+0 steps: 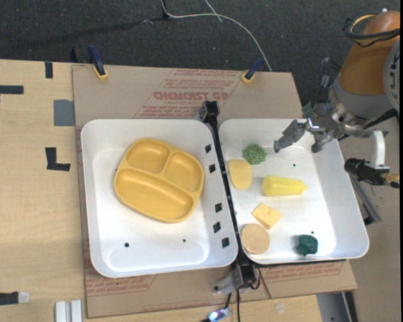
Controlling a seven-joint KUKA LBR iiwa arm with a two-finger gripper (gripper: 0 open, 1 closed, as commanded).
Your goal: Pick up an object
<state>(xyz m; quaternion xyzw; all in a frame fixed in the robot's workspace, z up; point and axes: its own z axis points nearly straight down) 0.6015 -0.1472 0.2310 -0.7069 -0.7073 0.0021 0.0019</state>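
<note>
1. Nearest the camera, by the front rim of the right bin [349,200], lie a tan round piece [255,238] and a dark green lump [307,245].
2. Just behind the tan round piece sits a small yellow block [266,215].
3. Farther back are a yellow wedge [283,186], a pale yellow oval [240,174] and a green bumpy ball [254,154].
4. Over the right bin's back corner hangs the pincer [301,137]. Its two fingers are spread apart, with nothing between them.
5. At the picture's right side, the arm [369,52] is cut off.
6. Left of the right bin, the left bin [97,200] holds a yellow tray [159,179] with three parts.
7. Both bins rest on brown cardboard [181,92] on the desk [27,180].
</note>
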